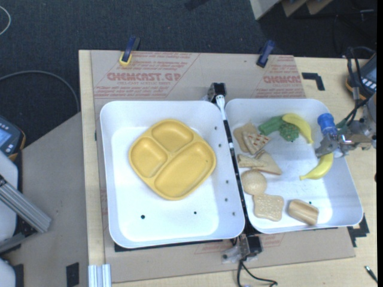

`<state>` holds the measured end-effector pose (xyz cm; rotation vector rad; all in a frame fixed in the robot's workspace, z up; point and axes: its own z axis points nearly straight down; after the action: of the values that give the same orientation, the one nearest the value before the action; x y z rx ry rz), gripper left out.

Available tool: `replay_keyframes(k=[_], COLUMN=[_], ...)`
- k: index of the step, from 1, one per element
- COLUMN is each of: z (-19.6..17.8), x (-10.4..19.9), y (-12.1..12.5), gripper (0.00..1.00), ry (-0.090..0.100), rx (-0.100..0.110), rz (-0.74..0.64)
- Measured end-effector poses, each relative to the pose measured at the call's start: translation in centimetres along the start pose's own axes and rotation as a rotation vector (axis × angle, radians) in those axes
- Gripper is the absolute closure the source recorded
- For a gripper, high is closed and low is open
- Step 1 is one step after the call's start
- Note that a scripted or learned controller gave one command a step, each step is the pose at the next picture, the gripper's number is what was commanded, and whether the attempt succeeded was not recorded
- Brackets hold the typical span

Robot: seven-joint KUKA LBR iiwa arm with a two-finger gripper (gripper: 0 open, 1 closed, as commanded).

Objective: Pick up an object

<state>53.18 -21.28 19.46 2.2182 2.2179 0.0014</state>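
Observation:
The right bin point(353, 203) holds toy food. A yellow banana point(316, 168) lies near its right wall. A second banana point(298, 125) rests at the back beside a green broccoli point(289, 133) and a green piece point(270, 125). My gripper point(333, 146) reaches in from the right and sits just over the upper end of the first banana, low in the bin. A blue cylinder point(326, 123) stands right behind the gripper. A grilled sandwich point(252, 141), a triangular sandwich point(258, 162), a round bun point(254, 182), a toast slice point(268, 207) and a bread roll point(303, 211) fill the left and front.
In the left bin point(114, 160) a yellow divided plate point(172, 158) lies tilted. A black divider with clamps point(226, 137) joins the two bins. Cardboard point(179, 73) covers the bench behind them. Cables and arm parts crowd the right edge point(365, 82).

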Motion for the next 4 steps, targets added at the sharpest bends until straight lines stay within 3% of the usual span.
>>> replay_keyframes(k=[1,2,4], z=[-3.2,-2.2,-3.8], x=[-0.1,4.6,12.0], y=[0.1,3.3,10.3], gripper=[1.00,1.00,1.00], ry=[0.000,0.001,0.002], rx=[-0.001,0.001,-0.001], rz=[-0.001,-0.005,-0.005])
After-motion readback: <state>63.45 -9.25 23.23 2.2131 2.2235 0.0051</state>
